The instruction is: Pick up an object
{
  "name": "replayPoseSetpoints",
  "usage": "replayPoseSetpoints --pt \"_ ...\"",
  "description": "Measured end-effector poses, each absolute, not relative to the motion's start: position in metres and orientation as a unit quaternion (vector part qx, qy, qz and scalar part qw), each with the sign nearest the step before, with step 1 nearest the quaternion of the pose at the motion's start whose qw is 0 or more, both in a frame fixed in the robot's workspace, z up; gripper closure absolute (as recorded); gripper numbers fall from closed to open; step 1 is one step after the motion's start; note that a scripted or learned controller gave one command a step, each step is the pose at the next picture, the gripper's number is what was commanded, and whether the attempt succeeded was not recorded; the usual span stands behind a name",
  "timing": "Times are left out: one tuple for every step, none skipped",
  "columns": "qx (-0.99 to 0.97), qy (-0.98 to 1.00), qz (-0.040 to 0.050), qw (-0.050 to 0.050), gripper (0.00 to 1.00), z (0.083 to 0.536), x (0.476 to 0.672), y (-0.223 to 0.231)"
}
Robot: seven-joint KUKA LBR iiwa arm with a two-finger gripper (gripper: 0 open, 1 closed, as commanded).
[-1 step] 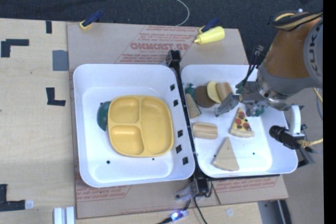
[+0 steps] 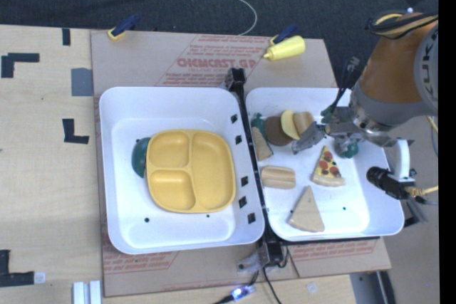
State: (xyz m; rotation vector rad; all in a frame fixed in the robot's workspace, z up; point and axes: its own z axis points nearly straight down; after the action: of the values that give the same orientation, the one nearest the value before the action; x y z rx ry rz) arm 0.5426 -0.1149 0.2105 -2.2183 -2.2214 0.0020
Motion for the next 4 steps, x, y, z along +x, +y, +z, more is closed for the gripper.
replayPoseSetpoints --pt "-0.706 -0.708 0.0021 0.003 0.00 0.166 0.540 -0.111" --pt "-0.707 -0.707 0.0019 0.002 0.00 0.121 0.533 -0.112" --pt "-0.707 -0.707 0.0000 -0.001 0.00 0.084 0.534 -0.112" --pt "-0.706 -0.708 -0.0021 0.000 1.00 0.098 0.536 -0.110"
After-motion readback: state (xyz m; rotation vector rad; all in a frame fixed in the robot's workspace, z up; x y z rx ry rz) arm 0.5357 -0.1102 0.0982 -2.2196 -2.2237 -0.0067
